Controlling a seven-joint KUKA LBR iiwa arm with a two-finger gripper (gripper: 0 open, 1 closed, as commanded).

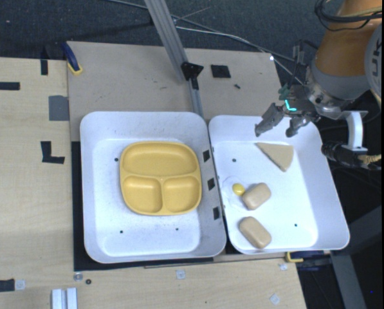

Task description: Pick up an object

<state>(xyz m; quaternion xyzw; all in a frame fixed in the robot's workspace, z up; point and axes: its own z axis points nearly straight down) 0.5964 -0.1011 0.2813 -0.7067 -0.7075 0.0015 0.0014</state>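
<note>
The grey two-finger tool (281, 126) hovers over the right white bin's (320, 201) far edge, fingers spread, nothing between them; a tan wedge-shaped block (277, 154) lies just beneath. Two tan rounded blocks (256, 196) and a small yellow ball (238, 189) sit nearer; the yellow divided plate (160, 176) rests in the left white bin (101, 192).

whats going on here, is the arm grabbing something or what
A grey robot arm with an orange band reaches in from the right, and its end effector hangs open over the far end of the right white bin, holding nothing. Just below it lies a tan wedge-shaped piece; nearer the front are two tan rounded blocks and a small yellow ball. The left white bin holds a yellow three-compartment plastic tray. Nothing has been picked up yet.
</note>
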